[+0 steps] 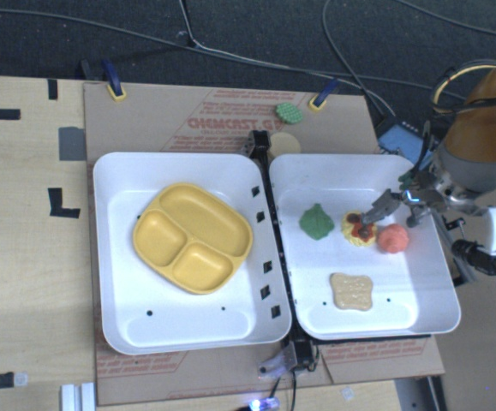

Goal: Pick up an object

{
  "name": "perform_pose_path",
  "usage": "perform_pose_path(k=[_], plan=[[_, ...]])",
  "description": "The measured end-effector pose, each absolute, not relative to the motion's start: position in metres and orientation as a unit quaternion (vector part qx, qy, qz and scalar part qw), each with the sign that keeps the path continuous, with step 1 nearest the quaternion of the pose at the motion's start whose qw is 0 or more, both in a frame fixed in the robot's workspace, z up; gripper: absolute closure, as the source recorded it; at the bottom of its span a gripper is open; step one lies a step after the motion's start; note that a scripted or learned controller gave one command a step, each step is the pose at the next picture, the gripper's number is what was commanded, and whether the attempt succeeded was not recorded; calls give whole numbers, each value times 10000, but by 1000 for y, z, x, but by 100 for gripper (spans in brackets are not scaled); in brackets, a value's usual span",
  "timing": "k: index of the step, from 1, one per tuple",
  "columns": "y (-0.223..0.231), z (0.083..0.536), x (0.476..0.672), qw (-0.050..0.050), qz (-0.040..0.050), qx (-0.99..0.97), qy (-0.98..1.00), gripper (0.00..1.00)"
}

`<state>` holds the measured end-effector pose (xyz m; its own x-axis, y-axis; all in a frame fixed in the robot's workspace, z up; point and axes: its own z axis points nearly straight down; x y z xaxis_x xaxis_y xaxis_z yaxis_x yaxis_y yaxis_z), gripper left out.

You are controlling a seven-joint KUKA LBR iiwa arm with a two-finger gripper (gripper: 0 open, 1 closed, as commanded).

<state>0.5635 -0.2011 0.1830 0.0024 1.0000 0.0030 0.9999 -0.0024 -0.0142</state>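
Right of centre, the claw (369, 222) touches a yellow-red toy (358, 230); its spread is unclear. Lower right bin (427, 315) floor stays open.

A robotics lab bench is showing here: 2 white bins (110, 229) are sitting on a cardboard sheet (222, 118) clamped to a wooden table (25, 229), cables (230, 54) are trailing over dark carpet (76, 24), and toy food (316, 223) is lying inside.

- A dark carpeted floor (230, 15) runs along the far side, with thin cables (230, 54) trailing over it.
- A pale wooden bench (25, 229) carries a cardboard sheet (213, 122), clamped at its far edge.
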Motion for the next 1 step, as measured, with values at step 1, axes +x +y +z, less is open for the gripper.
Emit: perform_pose_path(k=[1], plan=[[-201, 190, 567, 6, 5, -7067, -7075, 0]])
